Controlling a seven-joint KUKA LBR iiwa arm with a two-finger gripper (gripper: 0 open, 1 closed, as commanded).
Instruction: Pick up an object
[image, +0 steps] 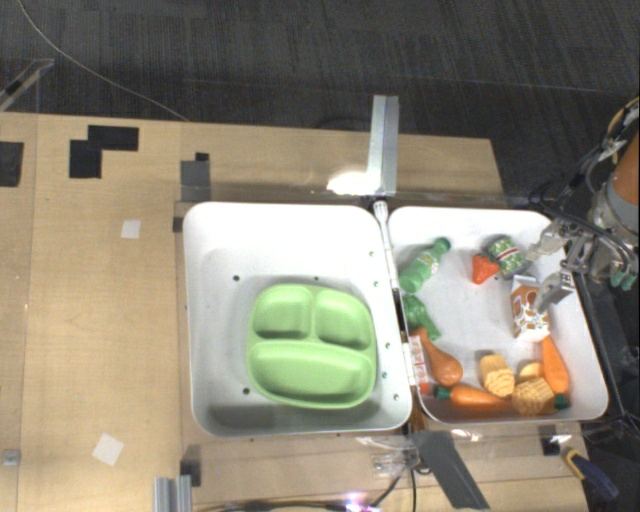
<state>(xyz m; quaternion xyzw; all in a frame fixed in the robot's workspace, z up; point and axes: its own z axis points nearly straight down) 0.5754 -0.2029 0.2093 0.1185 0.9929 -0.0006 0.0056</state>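
Nearest object: a brown-and-white packet (527, 310) lies flat on the floor of the right bin (470, 300), close to its right wall, long side running toward the near edge.
Claw: the claw (556, 270) hangs at the bin's right side, just above the packet's top end; its two fingers look spread apart, with nothing between them.
Arm: it comes in from the right edge, and dark cables trail beside the wrist.
Neighbours of the packet: an orange carrot (555, 365) just below it, yellow corn pieces (497, 375) further toward the near edge, and a red and green strawberry-like piece (485, 268) with a green can (508, 253) to its upper left.
Rest of the right bin: a green bottle (423, 264) by the divider, a drumstick-shaped toy (440, 362) and a second carrot (478, 397) along the near wall.
Left bin: the left bin (215, 300) holds a green divided tray (312, 344).
Counter: the pale wooden counter (90, 330) carries both bins.
Step in hand: judged as lining up and descending on the packet.
Doing it well: centre the fingers across the packet's narrow width, go down straight, and close only once both fingers flank it.
Risk: the packet is flat and thin, so the fingers may slide over it; the bin wall nearby leaves little room on the right.
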